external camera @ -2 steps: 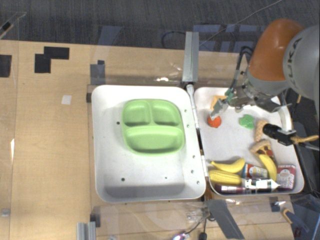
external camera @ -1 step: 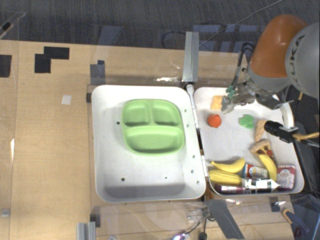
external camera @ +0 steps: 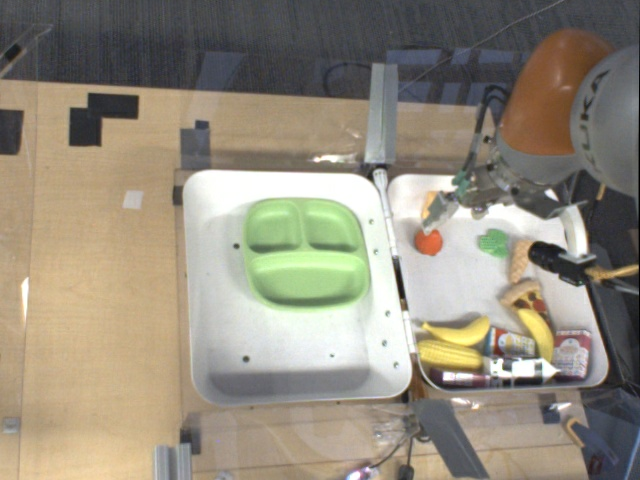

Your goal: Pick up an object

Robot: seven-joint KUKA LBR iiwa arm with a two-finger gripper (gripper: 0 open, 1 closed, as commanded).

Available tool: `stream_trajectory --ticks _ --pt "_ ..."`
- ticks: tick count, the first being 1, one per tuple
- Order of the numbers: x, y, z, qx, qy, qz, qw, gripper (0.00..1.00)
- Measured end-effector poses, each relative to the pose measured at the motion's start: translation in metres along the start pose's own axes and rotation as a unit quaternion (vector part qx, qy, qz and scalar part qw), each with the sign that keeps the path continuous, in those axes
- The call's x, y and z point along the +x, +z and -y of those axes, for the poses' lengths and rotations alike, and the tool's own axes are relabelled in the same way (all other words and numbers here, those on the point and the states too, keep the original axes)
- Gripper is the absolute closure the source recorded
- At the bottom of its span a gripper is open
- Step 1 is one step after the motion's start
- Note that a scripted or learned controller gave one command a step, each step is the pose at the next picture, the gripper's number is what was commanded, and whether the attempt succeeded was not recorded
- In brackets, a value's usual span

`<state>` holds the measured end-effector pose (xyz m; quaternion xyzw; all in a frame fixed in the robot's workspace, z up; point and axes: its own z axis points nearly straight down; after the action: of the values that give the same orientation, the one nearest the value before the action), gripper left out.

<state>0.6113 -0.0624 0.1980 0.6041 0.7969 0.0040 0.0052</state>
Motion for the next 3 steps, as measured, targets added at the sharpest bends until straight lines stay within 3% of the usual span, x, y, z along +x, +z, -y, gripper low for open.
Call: stream_trajectory --ticks 1,2,3 --pt "-0.025 0.107 0.012 -0.001 -0.001 0.001 1.0 0.0" --pt "-0.023 0.094 0.009 -0.005 -0.002 0.0 1.0 1.0" --pt "-0.023 0.094 0.009 -0.005 -0.002 0.0 1.0 0.0"
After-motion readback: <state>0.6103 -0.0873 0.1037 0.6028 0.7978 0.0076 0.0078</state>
